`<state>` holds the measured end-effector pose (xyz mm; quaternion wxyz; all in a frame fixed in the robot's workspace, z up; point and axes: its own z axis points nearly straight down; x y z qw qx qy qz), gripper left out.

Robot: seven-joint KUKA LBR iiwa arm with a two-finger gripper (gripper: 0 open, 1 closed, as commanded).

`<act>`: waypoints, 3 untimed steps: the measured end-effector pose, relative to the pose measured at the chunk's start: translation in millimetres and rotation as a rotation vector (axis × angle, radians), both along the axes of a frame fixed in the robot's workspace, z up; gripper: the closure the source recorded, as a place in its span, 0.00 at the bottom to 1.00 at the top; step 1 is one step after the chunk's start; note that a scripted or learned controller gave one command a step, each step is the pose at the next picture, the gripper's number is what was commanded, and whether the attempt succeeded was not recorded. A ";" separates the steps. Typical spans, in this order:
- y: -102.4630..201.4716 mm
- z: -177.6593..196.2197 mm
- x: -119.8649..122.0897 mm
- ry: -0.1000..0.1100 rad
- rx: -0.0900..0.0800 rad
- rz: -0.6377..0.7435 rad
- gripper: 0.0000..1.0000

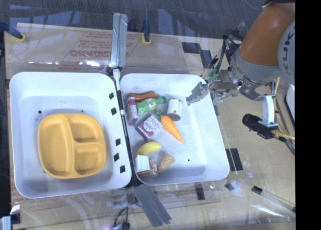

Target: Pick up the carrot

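A worktop (251,184) seen from above carries two shallow white bins side by side. Nearest the viewer, in the front of the right bin (210,158), sit a small red and white carton (145,164) and a tan wedge-shaped item (166,160), just beside each other, with a yellow lemon (149,148) just behind them. Further in lies a maroon packet (149,126), and touching its right side is the carrot (171,128), orange, lying at a slant with its thick end toward the back. Behind it stand a small white cup (174,106), a green bottle (151,105) on its side, a dark red can (132,110) and, nearest the back wall, a brown sausage (142,95). The left bin (25,93) holds a yellow tray with three compartments (71,145). The grey arm with its orange band (263,33) reaches in from the right; its tool (196,94) hangs over the right bin's far right corner, apart from the carrot, and whether it is spread or pressed together cannot be told from this angle. A grey metal bar (118,40) stands at the back between the bins
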<state>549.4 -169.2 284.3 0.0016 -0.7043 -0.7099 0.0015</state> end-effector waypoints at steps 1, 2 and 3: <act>18.6 -186.0 37.6 -0.008 -0.001 0.134 0.00; 6.4 -186.4 44.6 -0.013 0.001 0.155 0.00; -30.9 -151.8 76.6 -0.005 0.000 0.201 0.00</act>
